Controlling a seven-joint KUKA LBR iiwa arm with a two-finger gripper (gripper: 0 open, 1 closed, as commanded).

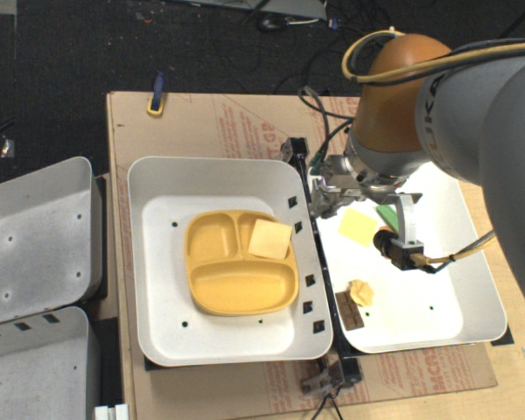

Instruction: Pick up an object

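My gripper (328, 198) hangs over the far left corner of the right bin (437, 322), close to the wall between the two bins. Just to its right a flat yellow piece (359, 227) lies on the bin floor, with a green object (388, 214) behind it, partly hidden by the wrist. Nearer the front of the same bin sit a small tan lump (360, 291) and a brown block (350, 311). Nothing can be seen held in the gripper.
The left bin (157, 322) holds a yellow divided tray (241, 265) with a pale yellow square block (269, 239) resting on its right compartment. The grey arm (472, 103) covers the right bin's far right part. A metal lid (35, 234) lies off the bench's left side.
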